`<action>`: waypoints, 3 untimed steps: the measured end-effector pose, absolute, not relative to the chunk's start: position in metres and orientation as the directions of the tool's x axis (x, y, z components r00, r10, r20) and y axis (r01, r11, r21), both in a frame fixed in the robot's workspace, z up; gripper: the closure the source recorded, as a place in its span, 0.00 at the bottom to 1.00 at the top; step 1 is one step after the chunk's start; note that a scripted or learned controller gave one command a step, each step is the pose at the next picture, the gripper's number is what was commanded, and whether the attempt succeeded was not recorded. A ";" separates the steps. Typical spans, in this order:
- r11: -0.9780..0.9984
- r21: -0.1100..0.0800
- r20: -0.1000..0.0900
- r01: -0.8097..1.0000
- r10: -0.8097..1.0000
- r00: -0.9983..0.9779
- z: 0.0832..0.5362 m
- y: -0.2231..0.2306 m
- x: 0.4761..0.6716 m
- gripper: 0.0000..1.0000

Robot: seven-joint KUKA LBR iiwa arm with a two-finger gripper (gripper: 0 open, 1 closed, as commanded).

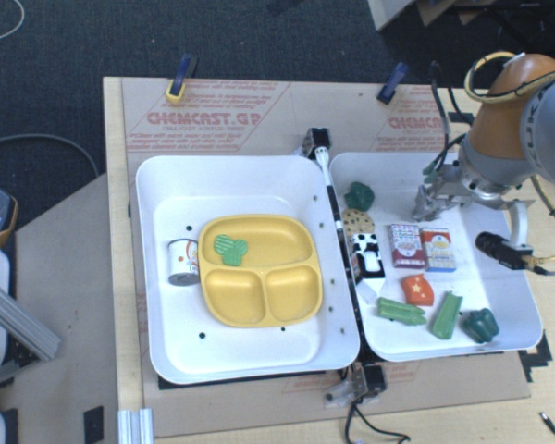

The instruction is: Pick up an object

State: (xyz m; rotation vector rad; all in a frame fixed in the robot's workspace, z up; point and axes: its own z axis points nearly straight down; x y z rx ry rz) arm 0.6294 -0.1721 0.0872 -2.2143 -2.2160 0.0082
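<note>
Brown board (259, 114) under both bins is showing red repeated print, "CHEMCAST GP" readable up and left of the gripper (432, 203), repeating at the top right just above it. Smaller red lines under that print are too small to read. Red carton (406, 246) just below the gripper is carrying label text, illegible. Same for the can (182, 262) far to its left.

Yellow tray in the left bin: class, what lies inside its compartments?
The yellow tray holds one green ridged piece in its large top compartment. Its two lower compartments show bare yellow. Whatever lies beneath the tray is covered.
</note>
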 end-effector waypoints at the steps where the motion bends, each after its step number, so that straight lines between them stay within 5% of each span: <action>1: 0.002 0.002 -0.001 1.000 1.000 -0.002 0.142 -0.165 0.626 1.00; 3: 0.002 0.001 -0.001 1.000 1.000 -0.002 0.223 -0.175 0.631 1.00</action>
